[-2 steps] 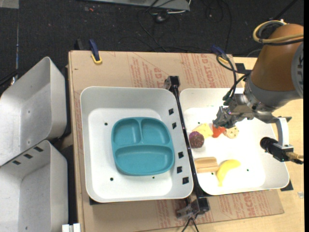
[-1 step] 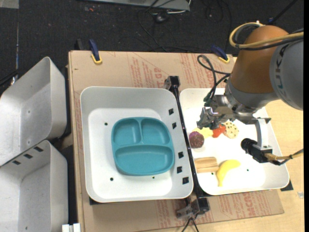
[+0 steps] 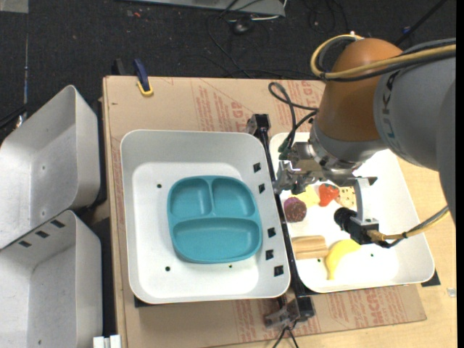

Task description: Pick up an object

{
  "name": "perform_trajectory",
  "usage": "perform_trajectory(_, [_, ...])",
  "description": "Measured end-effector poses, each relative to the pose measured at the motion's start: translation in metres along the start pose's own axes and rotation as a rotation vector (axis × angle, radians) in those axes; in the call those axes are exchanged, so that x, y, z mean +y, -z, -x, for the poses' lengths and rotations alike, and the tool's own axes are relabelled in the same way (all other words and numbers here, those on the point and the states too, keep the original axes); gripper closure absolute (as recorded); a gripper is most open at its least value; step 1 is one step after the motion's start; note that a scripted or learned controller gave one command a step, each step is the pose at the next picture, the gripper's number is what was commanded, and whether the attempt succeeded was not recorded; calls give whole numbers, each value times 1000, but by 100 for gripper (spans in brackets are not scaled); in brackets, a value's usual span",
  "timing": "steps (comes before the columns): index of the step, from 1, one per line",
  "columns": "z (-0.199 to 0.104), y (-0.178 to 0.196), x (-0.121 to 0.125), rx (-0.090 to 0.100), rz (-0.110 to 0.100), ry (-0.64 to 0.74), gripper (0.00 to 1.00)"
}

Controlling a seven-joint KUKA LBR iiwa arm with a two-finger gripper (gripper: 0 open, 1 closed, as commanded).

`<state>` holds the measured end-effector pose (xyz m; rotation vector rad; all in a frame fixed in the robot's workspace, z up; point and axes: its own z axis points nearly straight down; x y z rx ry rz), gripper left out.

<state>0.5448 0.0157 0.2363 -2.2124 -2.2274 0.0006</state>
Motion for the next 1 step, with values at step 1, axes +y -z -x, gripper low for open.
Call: perform_trajectory(1, [-52, -10, -1, 0, -1, 1, 100])
